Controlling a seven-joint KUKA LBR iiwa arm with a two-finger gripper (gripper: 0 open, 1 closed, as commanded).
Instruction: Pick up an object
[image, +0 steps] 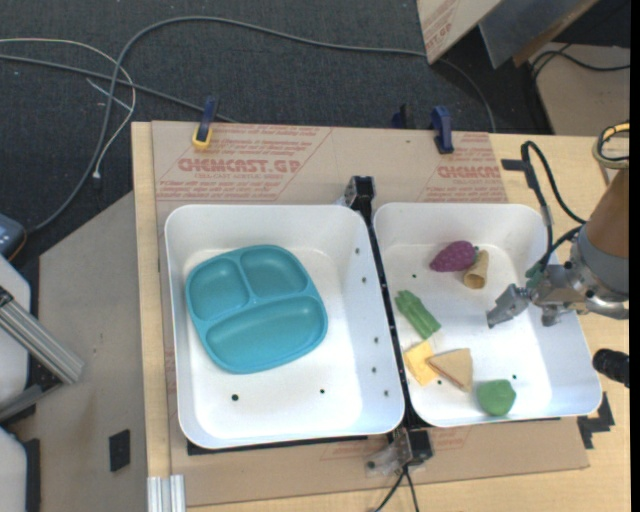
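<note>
Standing over the bench (300, 150), I take in the biggest things first: two shallow white bins clamped side by side on a cardboard sheet, presumably so nothing slides while the arm (610, 240) works. The left bin (200, 390) carries a teal divided plate (258, 306), lying flat and well apart from the action. The right bin (560, 380) holds the small toy foods, loosely scattered, which I'd guess is meant to give the program separate targets. There is a green pea pod (417, 313) near the dividing wall, a yellow cheese wedge (419, 362) touching a tan sandwich slice (454, 367), a round green piece (496, 397) near the front rim, and a purple grape bunch (453, 256) beside a small cone (477, 268) toward the back.

The gripper (520, 300) hangs low over the bin's right half, nothing between its fingers; whether they are apart or together I cannot tell. The nearest pieces, cone and sandwich slice, lie near but clear of it, to its left in the view.
</note>
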